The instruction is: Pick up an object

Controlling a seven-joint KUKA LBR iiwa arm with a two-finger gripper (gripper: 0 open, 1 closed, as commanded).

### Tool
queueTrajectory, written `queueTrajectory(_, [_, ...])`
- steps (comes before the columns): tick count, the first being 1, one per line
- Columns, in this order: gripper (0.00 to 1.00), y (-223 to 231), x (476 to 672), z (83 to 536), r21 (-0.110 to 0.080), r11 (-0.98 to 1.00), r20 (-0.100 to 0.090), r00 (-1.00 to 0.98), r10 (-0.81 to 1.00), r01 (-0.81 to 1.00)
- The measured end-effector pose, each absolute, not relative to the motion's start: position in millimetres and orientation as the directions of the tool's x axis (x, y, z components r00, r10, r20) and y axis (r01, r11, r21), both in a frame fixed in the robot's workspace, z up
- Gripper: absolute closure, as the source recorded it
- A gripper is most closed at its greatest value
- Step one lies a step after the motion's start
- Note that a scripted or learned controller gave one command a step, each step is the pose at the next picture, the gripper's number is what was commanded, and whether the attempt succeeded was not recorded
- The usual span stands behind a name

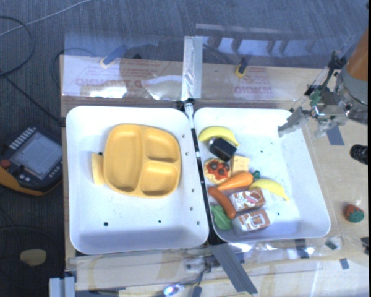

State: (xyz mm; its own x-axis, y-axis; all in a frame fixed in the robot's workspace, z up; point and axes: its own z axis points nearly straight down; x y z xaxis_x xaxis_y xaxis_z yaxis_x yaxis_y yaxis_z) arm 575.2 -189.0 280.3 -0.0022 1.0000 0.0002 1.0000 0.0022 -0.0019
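The right bin holds a heap of toy food along its left side: a banana, a black block, a round pizza piece, an orange carrot, a second banana, a sausage, two red cartons and a green piece. My gripper hangs above the bin's upper right corner, well to the right of the heap. It is open, with nothing between its fingers.
The left bin carries a yellow divided tray with a pale yellow piece at its left edge. A red and green toy lies on the bench right of the bins. A control pendant rests on the floor at left.
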Motion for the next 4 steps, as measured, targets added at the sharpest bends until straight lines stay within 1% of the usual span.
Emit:
queueTrajectory(1, [0.0, -151.0, 668.0, 146.8, -0.003, 0.131, -0.001, -0.131, 0.991, 0.991])
queueTrajectory(2, [0.0, -126.3, 636.0, 89.6, 0.009, 0.155, -0.006, -0.155, 0.988, 0.988])
queueTrajectory(3, [1.0, -125.5, 637.3, 100.6, 0.013, 0.154, -0.004, -0.154, 0.988, 0.988])
queueTrajectory(4, [0.0, -125.6, 637.2, 100.5, 0.012, 0.154, -0.004, -0.154, 0.988, 0.988])
